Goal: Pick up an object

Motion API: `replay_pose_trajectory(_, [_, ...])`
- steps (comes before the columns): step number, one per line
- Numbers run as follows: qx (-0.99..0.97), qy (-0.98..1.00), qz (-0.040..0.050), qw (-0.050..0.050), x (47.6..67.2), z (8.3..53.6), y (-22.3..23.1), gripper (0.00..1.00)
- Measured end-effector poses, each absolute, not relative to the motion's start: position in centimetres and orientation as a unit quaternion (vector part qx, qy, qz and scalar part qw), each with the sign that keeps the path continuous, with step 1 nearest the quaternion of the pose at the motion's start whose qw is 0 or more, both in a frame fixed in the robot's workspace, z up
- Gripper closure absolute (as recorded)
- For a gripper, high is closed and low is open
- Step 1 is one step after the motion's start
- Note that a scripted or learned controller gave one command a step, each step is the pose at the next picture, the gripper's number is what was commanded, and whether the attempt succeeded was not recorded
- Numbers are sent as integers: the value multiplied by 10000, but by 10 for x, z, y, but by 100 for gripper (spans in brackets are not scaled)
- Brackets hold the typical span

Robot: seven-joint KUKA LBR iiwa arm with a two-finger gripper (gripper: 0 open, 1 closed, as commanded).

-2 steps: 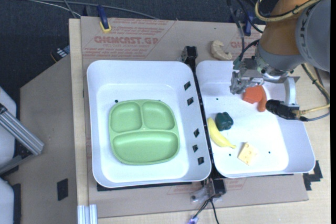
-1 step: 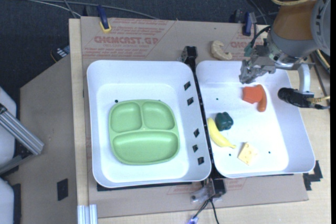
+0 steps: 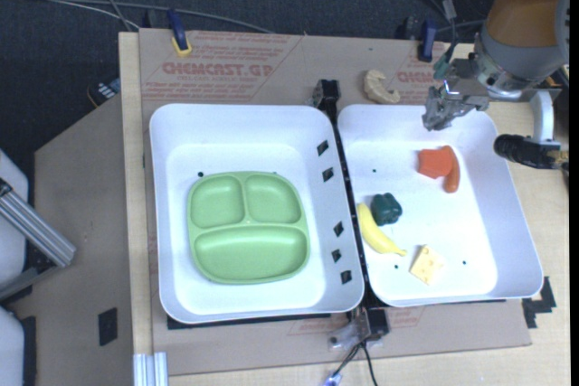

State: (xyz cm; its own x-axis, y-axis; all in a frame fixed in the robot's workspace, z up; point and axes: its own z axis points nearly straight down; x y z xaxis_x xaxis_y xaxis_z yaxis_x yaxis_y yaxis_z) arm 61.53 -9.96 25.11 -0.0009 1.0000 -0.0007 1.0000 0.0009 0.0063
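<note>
Arm (image 3: 520, 14) poised above right bin (image 3: 507, 276)

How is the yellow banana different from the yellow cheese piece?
The long curved yellow toy banana is thin and bent; the small yellow cheese wedge is short and blocky with holes. The banana lies by the right white bin's left wall, touching the dark green toy; the cheese wedge sits alone nearer the front. Both are yellow and lie in that bin.
</note>
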Motion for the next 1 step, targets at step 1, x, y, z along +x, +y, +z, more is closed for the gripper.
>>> replay_pose_trajectory(1, [7058,7084,-5,-21,593,246,-60,100])
